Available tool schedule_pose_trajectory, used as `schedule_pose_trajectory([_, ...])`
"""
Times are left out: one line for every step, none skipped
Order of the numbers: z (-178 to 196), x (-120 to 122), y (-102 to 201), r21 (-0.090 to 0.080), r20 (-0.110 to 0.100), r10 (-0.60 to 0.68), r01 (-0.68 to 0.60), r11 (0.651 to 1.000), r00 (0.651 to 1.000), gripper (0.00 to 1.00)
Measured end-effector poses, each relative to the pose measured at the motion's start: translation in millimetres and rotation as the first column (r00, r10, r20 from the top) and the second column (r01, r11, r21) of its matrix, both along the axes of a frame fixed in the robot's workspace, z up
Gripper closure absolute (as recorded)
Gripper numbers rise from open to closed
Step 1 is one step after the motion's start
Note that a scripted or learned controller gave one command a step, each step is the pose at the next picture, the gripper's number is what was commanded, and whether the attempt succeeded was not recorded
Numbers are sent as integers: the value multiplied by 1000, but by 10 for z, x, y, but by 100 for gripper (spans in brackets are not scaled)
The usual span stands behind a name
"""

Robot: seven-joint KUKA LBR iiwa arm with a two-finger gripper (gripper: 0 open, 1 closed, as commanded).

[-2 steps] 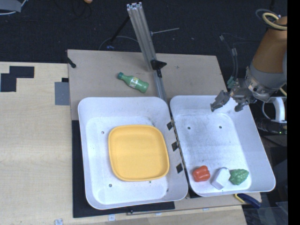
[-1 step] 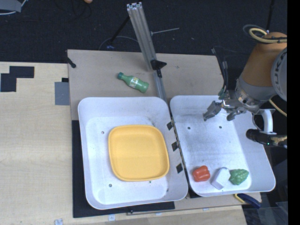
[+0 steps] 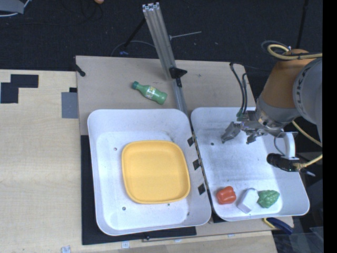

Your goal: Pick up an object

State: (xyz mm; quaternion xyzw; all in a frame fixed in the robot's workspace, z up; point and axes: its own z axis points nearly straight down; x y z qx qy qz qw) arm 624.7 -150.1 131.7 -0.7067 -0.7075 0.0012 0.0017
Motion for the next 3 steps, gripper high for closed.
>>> schedule_pose_trajectory([125, 7, -14, -1, 4, -2, 2, 1000, 1000, 100])
schedule_pose_trajectory([699, 86, -75, -2, 8, -3, 3, 1000, 1000, 100])
schedule_pose_trajectory([849, 85, -89, -1, 5, -3, 3, 1000, 1000, 100])
